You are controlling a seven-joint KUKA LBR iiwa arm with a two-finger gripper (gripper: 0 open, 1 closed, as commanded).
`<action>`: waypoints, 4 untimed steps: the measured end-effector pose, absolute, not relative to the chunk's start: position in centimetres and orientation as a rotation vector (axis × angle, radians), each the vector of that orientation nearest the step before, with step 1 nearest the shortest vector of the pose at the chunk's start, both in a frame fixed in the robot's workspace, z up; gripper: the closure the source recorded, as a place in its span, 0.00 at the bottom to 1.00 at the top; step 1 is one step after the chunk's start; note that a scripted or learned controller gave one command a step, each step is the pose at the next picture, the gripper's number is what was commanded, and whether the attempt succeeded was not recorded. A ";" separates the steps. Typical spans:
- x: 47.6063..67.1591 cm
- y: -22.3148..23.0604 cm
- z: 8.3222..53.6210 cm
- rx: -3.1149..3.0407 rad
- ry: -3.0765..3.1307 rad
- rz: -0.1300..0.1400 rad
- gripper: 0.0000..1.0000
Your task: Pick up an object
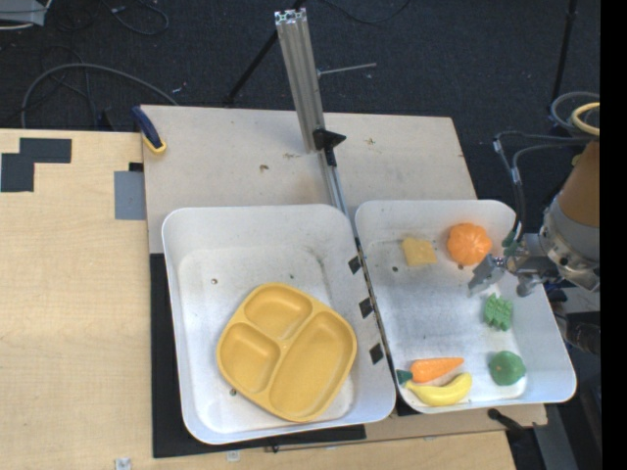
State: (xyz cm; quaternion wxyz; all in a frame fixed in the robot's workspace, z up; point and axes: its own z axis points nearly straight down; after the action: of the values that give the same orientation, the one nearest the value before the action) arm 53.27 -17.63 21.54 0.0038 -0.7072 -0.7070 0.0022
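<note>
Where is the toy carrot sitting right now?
The carrot lies in the right bin near its front edge, just above the banana and left of the round green toy.

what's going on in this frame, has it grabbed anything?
Nothing visibly grabbed. The gripper sits low over the right bin, reaching in from the right, next to the orange ball and just above the green knobbly toy. No object is visible between its fingers. Also lying in that bin: a yellow block, a carrot, a banana and a round green item. The left bin holds a yellow divided plate.
</note>
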 end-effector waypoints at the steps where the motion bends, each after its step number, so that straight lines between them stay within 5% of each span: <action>1: 52.5 -17.6 15.3 -2.217 -2.216 0.006 0.00; 2: 52.8 -17.3 10.9 -2.217 -2.217 0.005 0.00; 3: 52.8 -17.4 12.1 -2.223 -2.213 0.004 1.00; 4: 52.5 -17.8 16.4 -2.228 -2.217 -0.001 1.00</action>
State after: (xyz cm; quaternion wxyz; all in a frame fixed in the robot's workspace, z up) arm 52.46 -17.85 16.44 -0.0006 -0.7089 -0.7053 -0.0002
